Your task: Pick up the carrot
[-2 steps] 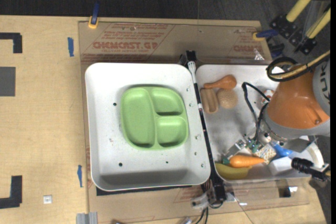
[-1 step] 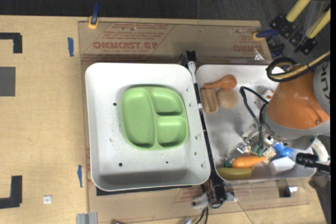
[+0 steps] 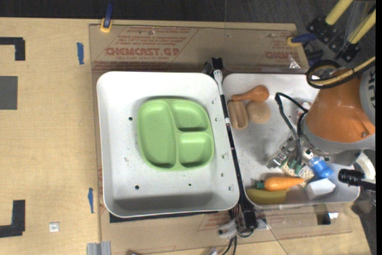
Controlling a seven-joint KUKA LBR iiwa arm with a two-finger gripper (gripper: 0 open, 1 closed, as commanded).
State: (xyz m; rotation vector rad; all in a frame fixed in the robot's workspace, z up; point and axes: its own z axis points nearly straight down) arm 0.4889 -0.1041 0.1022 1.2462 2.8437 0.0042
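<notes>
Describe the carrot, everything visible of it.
The carrot is small, orange, smooth and glossy, likely a plastic toy. It lies on its side, roughly level across the view, near the front wall of the right bin. It rests against a yellow-green item just in front of it. The gripper sits directly above its right end, partly covering it.
</notes>
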